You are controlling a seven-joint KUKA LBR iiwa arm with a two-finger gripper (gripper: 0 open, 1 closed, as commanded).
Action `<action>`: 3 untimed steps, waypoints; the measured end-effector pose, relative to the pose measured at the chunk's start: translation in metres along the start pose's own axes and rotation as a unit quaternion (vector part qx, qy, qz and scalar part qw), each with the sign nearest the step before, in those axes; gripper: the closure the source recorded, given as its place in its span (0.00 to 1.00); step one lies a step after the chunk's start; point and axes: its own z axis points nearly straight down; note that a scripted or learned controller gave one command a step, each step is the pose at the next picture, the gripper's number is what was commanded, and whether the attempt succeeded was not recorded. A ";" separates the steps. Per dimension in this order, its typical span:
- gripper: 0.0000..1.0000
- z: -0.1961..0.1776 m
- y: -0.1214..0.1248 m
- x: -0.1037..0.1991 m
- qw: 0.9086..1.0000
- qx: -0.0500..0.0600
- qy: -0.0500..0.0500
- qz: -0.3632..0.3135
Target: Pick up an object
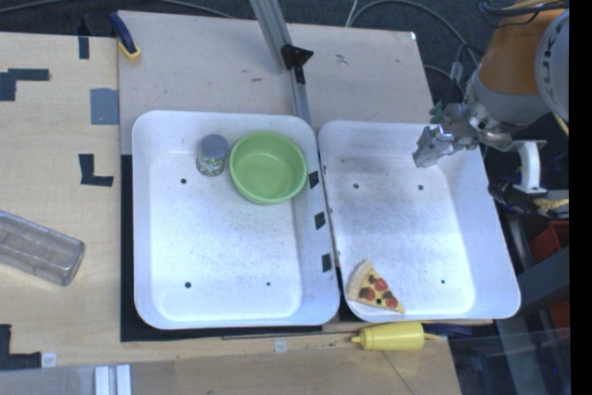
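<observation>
The jaws' state cannot be told; the gripper (431, 146) is seen over the right bin (481, 227). The pizza slice (374, 287) lies well below-left of them, against the bin wall, where a grasp could be fouled.

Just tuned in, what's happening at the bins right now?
The arm reaches in from the right, with its gripper over the far right part of the right bin, and nothing shows between its fingers. In that bin a toy pizza slice lies at the near left corner. The left bin holds a green bowl and a small can beside it, along the far side. A yellow bottle lies on the bench just in front of the right bin. No pick has been made yet.
</observation>
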 end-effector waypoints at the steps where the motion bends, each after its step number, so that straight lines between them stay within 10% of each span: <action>1: 1.00 -0.014 0.000 0.000 1.000 0.002 0.001 0.000; 3: 1.00 -0.036 -0.026 0.098 1.000 0.003 0.002 -0.002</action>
